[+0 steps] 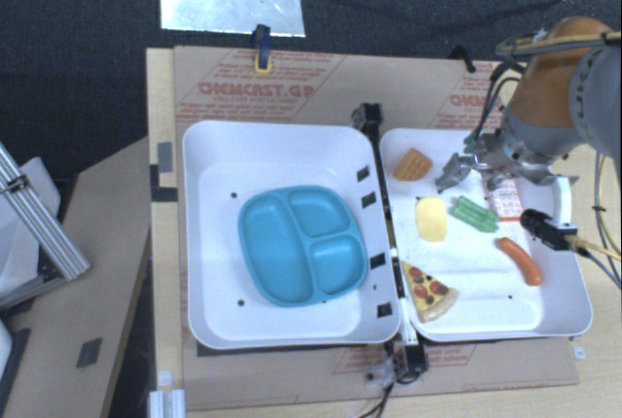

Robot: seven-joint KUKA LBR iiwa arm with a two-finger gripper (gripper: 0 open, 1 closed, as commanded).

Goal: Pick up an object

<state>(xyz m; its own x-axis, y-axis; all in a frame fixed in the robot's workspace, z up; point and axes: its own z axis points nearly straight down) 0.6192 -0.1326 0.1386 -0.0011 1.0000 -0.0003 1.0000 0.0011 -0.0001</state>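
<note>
Approach step: gripper (455,171), finger state indiscernible, hovers in the right bin (564,309). Candidate objects: waffle piece (413,164) just left of it, yellow block (431,218) and green piece (474,213) below. Next: descend onto one, close.

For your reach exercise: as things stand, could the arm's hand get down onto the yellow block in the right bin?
Probably yes. The hand hovers just up-right of the yellow block, whose top is uncovered.
</note>
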